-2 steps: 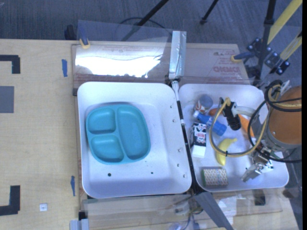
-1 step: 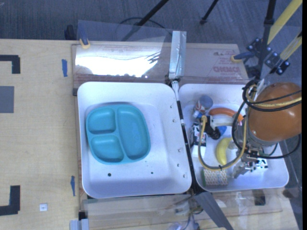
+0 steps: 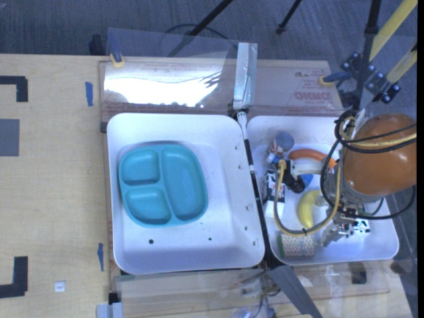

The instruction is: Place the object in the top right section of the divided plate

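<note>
The arm (image 3: pixel 377 154) is the closest thing to the lens, its rounded orange band bulging over the right bin (image 3: pixel 387 247) with cables looping down beside it. Below the band the gripper (image 3: pixel 344 230) hangs low inside that bin, near the front edge, and from up here I cannot tell how its jaws stand; the wrist and cables hide them.

Around it sits a small clutter of objects. A yellow banana-like piece (image 3: pixel 306 209) lies just left of the gripper, and a speckled, pale block (image 3: pixel 296 245) rests by the bin's front wall. Further back there is an orange curved piece (image 3: pixel 306 155), a bluish-grey round thing (image 3: pixel 284 140), and a dark jumble (image 3: pixel 275 184) against the divider between the two bins. Which of these is meant for the plate I cannot say, but all of them lie in the right bin.

In the left bin (image 3: pixel 225 244) the turquoise divided plate (image 3: pixel 162 184) sits towards the left side, with two small sections stacked on its left and one long section on its right. It lies well apart from the gripper.
</note>
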`<state>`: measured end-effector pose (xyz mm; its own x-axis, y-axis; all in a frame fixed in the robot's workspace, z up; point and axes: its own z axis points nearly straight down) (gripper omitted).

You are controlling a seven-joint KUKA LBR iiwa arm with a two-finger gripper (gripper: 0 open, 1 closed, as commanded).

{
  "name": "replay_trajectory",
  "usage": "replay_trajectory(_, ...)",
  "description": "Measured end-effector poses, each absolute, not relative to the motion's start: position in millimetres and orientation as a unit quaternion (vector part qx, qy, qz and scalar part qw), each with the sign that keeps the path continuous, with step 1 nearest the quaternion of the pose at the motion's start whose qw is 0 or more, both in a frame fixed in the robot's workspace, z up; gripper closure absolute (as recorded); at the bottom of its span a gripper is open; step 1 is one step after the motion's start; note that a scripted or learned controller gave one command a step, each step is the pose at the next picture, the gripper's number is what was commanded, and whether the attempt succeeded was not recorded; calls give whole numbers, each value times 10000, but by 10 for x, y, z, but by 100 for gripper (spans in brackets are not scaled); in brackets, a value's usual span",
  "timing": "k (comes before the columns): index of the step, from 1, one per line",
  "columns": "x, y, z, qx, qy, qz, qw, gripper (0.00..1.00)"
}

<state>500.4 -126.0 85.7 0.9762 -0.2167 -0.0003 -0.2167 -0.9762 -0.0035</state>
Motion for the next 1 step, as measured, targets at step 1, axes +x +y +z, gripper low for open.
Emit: replay_trajectory(1,5004,-1260,857,-9941,1089,-1,18,0)
